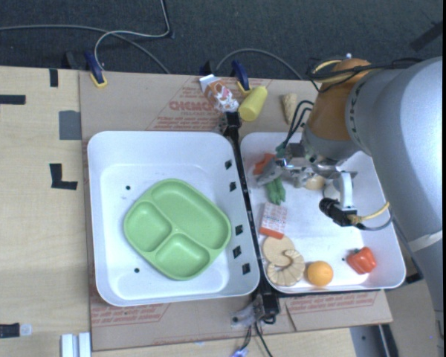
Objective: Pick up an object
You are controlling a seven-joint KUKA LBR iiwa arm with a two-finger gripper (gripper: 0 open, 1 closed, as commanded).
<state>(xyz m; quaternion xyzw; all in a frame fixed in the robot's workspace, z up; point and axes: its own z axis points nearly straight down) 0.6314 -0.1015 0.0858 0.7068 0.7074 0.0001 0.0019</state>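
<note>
Camera view: arm (401,125) seen entering from right. Gripper (288,163) located low in right bin (379,274), upper left part, beside green item (276,191) and orange piece (263,163). Finger state cannot be told. Packet (273,219), bread (284,262), orange (320,274), pepper (363,259) noted lower in bin. Green plate (177,229) noted in left bin (104,199).

Pale wooden bench top (30,222) with black tape marks (59,177), brown cardboard sheet (156,99) printed in red lettering, dark grey carpet floor (282,13) behind, thin cables (126,32) trailing across it, even light
</note>
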